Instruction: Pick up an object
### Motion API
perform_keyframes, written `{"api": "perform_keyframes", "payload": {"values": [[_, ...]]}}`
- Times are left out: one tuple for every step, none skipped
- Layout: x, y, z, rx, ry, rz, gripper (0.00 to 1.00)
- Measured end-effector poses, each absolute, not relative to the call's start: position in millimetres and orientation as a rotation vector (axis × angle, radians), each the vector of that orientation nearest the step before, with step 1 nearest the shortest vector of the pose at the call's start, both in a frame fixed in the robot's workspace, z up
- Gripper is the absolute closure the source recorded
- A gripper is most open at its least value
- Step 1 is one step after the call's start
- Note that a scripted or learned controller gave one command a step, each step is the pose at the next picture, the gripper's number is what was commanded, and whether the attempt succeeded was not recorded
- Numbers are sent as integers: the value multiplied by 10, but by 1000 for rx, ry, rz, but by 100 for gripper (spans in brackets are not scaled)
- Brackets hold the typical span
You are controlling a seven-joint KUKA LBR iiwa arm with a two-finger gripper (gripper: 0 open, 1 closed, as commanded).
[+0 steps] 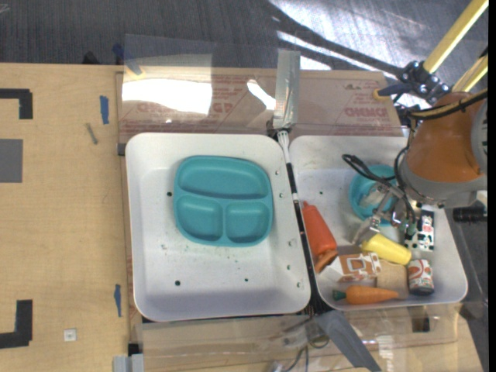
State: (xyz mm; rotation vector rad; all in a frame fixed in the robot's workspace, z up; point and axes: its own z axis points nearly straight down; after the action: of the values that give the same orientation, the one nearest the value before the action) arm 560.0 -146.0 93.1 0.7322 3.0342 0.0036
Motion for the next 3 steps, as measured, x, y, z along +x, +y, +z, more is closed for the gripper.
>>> {"api": "perform_keyframes", "payload": {"values": [[5292, -1048, 916, 862, 3001, 5, 0], [4875, -1055, 919, 1104, 2914, 10, 0], [6302, -1331, 902, 1211, 2883, 5, 0]]}}
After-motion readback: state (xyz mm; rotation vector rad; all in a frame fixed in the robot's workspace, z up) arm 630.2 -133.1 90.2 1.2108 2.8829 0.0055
